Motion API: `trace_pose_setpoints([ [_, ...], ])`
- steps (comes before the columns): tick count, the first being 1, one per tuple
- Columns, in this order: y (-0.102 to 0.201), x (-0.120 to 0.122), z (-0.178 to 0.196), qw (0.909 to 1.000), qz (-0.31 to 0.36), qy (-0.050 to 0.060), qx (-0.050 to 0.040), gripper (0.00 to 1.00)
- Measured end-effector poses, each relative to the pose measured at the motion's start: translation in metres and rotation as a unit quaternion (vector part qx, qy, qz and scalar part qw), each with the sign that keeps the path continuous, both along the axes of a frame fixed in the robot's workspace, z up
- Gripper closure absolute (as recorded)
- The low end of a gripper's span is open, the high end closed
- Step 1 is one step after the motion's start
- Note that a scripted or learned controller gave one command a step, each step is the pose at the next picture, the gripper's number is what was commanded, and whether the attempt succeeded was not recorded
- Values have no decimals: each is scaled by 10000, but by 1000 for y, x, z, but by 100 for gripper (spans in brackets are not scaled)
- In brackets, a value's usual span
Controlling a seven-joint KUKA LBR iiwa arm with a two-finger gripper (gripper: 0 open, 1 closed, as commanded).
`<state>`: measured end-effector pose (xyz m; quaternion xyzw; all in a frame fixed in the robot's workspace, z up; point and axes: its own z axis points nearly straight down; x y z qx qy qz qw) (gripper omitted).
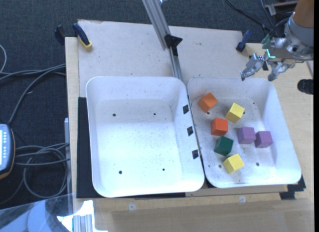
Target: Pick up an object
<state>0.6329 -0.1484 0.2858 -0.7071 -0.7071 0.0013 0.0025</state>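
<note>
The tool (259, 71) hangs at the upper right of the frame, above the far rim of the right bin (282, 126), its two fingers spread apart with nothing between them. Below it, inside that bin, seven blocks lie loosely grouped: an orange block (208, 102), a yellow block (235, 112), a red block (219, 126), a green block (224, 145), two purple blocks (245, 134) (263, 138) side by side, and a second yellow block (233, 163) nearest the front. The left bin (99, 141) sits beside it on the bench (124, 51).
</note>
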Motion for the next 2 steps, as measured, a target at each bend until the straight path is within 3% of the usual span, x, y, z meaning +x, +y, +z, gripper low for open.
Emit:
trace_pose_setpoints([
  [1, 0, 1, 3, 10000, 8, -23, -8, 0],
  [2, -4, 2, -40, 10000, -2, 0, -6, 0],
])
